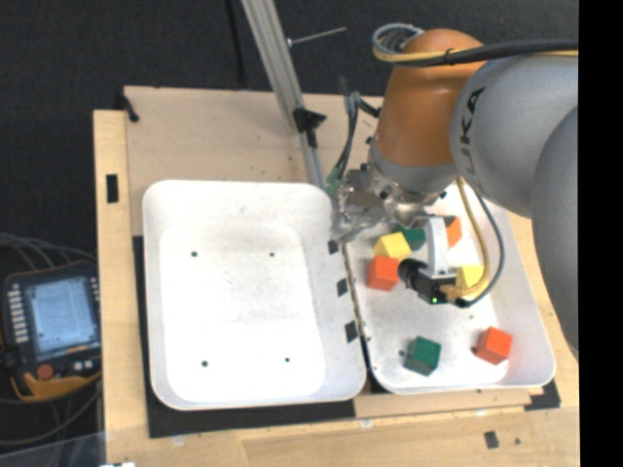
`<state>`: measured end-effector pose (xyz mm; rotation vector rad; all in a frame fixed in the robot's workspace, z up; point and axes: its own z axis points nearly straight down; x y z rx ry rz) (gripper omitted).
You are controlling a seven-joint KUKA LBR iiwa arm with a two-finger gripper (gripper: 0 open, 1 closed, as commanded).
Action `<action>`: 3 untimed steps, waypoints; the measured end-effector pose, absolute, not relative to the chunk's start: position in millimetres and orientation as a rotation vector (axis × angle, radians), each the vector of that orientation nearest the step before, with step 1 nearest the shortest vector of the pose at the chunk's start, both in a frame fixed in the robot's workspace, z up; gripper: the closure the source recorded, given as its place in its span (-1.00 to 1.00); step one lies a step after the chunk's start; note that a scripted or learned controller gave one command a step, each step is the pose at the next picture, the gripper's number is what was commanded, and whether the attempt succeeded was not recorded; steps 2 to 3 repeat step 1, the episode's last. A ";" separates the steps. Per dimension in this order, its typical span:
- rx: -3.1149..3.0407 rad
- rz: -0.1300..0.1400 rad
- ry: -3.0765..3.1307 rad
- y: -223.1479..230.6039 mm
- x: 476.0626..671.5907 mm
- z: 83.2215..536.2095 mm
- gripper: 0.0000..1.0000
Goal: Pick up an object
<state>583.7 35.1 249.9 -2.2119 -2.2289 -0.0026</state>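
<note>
- Gripper (417, 251): low in your right bin (526, 358), over the yellow block (392, 246) and orange block (383, 272); finger state can't be told.
- Green block (422, 355) sits apart, near the front.

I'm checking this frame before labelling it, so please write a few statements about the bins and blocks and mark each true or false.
1. The arm hangs over the right bin. True.
2. The left bin holds the coloured blocks. False: they lie in the right bin.
3. A green block lies near the right bin's front edge. True.
4. The orange block at front right touches that green block. False: they lie apart.
5. A yellow block sits just behind another orange block. True.
</note>
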 end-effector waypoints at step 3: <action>-2.213 0.002 -2.227 81.9 565.6 233.1 1.00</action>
